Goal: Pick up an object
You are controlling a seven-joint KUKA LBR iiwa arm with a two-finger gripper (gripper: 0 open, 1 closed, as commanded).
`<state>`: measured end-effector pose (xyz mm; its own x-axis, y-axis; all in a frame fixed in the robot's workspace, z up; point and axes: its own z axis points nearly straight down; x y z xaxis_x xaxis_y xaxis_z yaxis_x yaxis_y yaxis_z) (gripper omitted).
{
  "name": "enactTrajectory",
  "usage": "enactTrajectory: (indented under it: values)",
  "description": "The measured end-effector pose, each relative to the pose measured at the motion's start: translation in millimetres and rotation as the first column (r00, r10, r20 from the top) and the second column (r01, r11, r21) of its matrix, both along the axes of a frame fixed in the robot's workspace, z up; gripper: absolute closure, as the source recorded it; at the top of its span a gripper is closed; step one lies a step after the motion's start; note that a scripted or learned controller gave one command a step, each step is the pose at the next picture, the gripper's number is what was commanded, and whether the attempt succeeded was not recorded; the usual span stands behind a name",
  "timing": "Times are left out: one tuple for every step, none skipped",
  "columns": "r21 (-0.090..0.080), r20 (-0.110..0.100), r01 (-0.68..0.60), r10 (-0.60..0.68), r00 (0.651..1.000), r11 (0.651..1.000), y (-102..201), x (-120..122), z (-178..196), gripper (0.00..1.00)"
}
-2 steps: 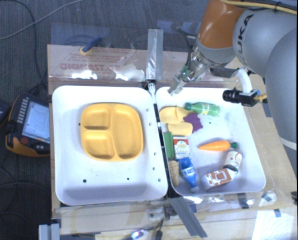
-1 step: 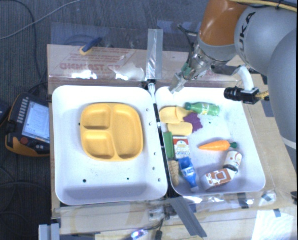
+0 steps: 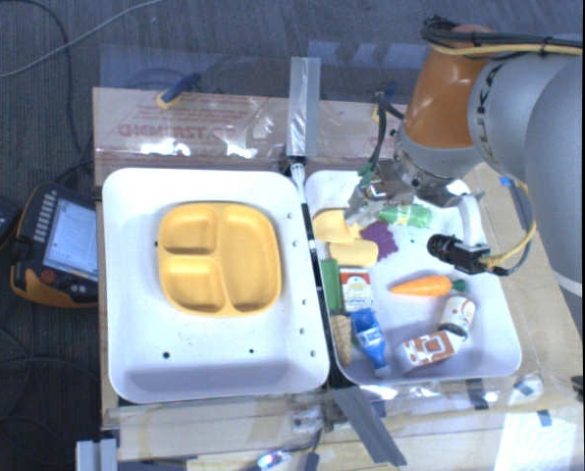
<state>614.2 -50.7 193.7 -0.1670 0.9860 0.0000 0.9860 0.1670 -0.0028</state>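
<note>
My gripper (image 3: pixel 369 202) hangs low over the back of the right bin (image 3: pixel 499 346), just above a purple bunch of grapes (image 3: pixel 379 236) and a yellow block (image 3: pixel 354 253). A green item (image 3: pixel 407 214) lies right beside the fingers. Nothing shows between them. Further forward lie an orange carrot (image 3: pixel 420 286), a small red and white carton (image 3: pixel 355 288), a blue tube (image 3: pixel 369 337), a little bottle (image 3: pixel 456 316) and a brown and white box (image 3: pixel 431 349).
The left bin (image 3: pixel 135 361) holds a yellow divided plate (image 3: pixel 219 258). A pale yellow round piece (image 3: pixel 330 226) and a green stick (image 3: pixel 330 285) lie along the right bin's left wall. A teach pendant (image 3: pixel 57 248) sits outside at the far left.
</note>
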Motion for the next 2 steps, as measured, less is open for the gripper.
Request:
enactTrajectory:
  values:
    - [-0.001, 0.002, -0.074, 0.074, 0.997, 0.997, -34.0, -46.4, 60.1, 1.0]
    - [-0.001, 0.002, -0.074, 0.074, 0.997, 0.997, -33.9, -46.5, 60.0, 0.0]
